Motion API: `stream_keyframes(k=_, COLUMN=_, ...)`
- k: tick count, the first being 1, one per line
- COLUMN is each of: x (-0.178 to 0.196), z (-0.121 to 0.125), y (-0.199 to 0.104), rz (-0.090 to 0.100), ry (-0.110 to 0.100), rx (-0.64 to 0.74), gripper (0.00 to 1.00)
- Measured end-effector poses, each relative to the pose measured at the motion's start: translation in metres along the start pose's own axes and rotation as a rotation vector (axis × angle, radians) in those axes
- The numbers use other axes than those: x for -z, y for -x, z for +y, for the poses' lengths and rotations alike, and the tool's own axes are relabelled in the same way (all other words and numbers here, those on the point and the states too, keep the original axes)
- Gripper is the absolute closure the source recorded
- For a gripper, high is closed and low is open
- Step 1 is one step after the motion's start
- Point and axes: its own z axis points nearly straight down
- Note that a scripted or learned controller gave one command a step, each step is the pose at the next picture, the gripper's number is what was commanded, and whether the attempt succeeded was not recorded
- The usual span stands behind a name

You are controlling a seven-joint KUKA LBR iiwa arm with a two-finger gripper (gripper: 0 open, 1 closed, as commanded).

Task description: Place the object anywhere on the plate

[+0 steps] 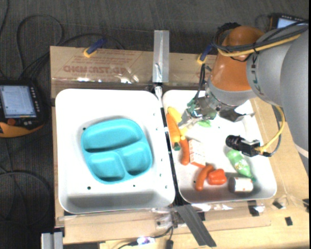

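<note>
Plate: blue three-compartment plate (115, 149) lying in the left bin (67, 113), nothing on it.
Hand: the hand (196, 113) hangs low over the upper left part of the right bin (267, 185), under the grey and orange wrist; how wide it stands cannot be told, and nothing is visibly gripped.
Candidate objects: a yellow and orange carrot-like piece (173, 126) along the right bin's left wall, just beside the hand; a small orange piece (185, 152) below it; a red and orange cluster (210, 177) near the front; a green bottle (238, 162); a dark-capped item (242, 184) at the front right.
Task status: judged not begun in effect; every object lies in the right bin.
Risk, grasp: the carrot-like piece hugs the bin wall, so a finger may strike the wall or skid off.
Risk, clutter: a small green item (205, 122) touches the hand's area and may be nudged.
Risk, transfer: a weak pinch could drop the load at the divider (163, 134) between bins.
</note>
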Motion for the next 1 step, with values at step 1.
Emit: stream_keyframes(k=1, x=0.0, z=-0.018, y=-0.0697, rz=0.0, ry=0.0, rx=0.34, gripper=1.0)
